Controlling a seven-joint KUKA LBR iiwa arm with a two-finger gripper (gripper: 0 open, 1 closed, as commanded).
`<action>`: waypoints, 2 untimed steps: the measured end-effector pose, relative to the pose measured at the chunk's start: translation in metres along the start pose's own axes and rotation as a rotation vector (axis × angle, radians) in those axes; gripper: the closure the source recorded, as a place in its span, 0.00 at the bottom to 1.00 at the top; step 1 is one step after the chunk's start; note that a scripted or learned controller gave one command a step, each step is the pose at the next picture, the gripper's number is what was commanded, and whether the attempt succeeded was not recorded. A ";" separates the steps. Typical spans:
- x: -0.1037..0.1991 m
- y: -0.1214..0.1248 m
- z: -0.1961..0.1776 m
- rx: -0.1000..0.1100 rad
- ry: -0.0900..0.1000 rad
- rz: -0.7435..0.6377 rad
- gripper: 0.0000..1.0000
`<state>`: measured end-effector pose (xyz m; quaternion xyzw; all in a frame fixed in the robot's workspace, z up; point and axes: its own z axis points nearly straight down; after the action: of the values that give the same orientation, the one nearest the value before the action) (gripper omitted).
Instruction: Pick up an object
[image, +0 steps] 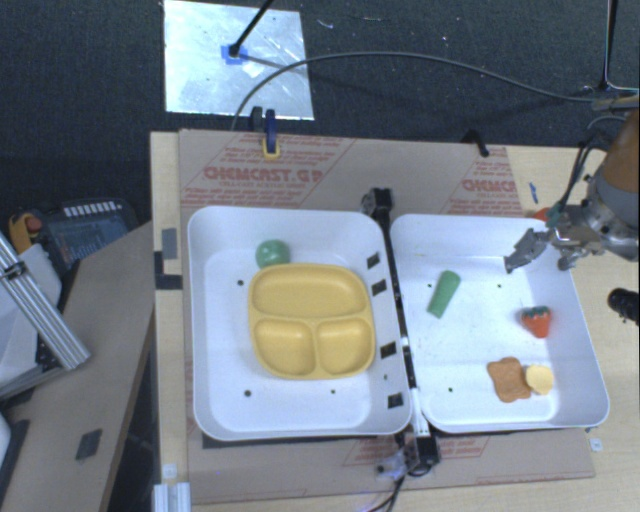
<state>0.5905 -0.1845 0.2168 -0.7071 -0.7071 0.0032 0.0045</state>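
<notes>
We see the hand (545, 252) at the upper right of the right bin (470, 228), over its far right corner area, arm (618, 180) reaching in from the right. The fingers (520, 252) look spread apart with nothing between them — the hand carries nothing.

Right bin contents: a green cylinder (443, 294) left of centre, tilted; a red and green piece (538, 320) near the right wall, below the hand and apart from it; a brown flat piece (509, 379) touching a small yellow round piece (540, 379) toward the near right corner. All lie on the bin floor.

Left bin (215, 300): a yellow divided tray (308, 318) in the middle, three compartments, with a green ball (272, 253) just beside its far left corner — touching or not, we cannot tell.

Both bins sit side by side on the bench (340, 160), on a brown sheet with red lettering.
</notes>
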 end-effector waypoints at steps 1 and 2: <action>0.001 0.003 -0.008 -0.013 -0.002 -0.003 0.00; 0.003 0.008 0.051 -0.013 -0.003 -0.002 0.00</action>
<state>0.5975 -0.1818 0.1655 -0.7063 -0.7079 -0.0005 -0.0011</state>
